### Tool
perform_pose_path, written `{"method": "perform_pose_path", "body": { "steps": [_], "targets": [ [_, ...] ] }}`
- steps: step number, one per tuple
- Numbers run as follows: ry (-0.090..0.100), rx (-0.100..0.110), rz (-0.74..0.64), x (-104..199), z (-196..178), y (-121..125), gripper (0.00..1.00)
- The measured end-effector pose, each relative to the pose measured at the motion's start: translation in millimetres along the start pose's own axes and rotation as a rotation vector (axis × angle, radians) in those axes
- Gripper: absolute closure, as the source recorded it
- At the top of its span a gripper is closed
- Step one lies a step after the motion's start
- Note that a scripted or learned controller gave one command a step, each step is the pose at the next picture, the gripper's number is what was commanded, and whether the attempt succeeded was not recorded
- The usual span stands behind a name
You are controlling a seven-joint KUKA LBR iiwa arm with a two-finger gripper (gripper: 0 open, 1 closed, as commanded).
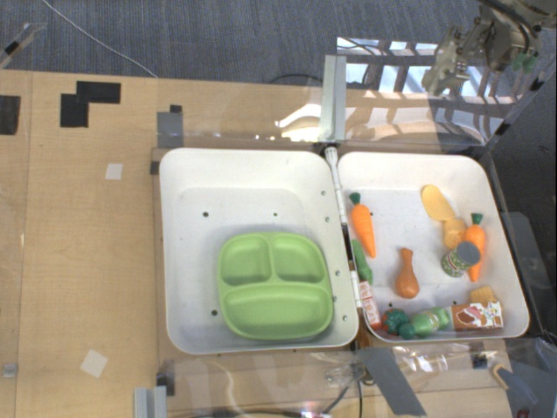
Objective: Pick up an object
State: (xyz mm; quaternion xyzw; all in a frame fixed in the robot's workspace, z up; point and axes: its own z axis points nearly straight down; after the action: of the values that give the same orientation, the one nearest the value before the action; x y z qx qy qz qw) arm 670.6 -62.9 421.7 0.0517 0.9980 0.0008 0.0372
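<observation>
My gripper (pixel 477 52) hangs high at the top right, beyond the far edge of the right bin (pixel 409 168) and well clear of everything in it. In that bin lie an orange carrot (pixel 363 228) near the left wall, a yellow banana-like piece (pixel 437 202), a second carrot (pixel 475 242), a small can (pixel 458 259) and a brown drumstick (pixel 406 273). Along the near wall sit a juice box (pixel 477 317), a green bottle-like item (pixel 428 322) and a dark green broccoli (pixel 397 322).
The left bin (pixel 200 190) holds a green divided plate (pixel 275 284) toward its front right. A metal divider (pixel 339 207) runs between the bins. A metal post (pixel 331 103) and frame stand behind the bins, near the gripper.
</observation>
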Motion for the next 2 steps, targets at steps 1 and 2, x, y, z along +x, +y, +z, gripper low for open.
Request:
{"method": "perform_pose_path", "body": {
  "steps": [1, 2],
  "targets": [
    [-0.013, -0.001, -0.002, -2.3, -14.3, 0.7, 1.00],
    [-0.025, -0.001, -0.003, -4.6, -28.4, 1.3, 1.00]
  ]
}}
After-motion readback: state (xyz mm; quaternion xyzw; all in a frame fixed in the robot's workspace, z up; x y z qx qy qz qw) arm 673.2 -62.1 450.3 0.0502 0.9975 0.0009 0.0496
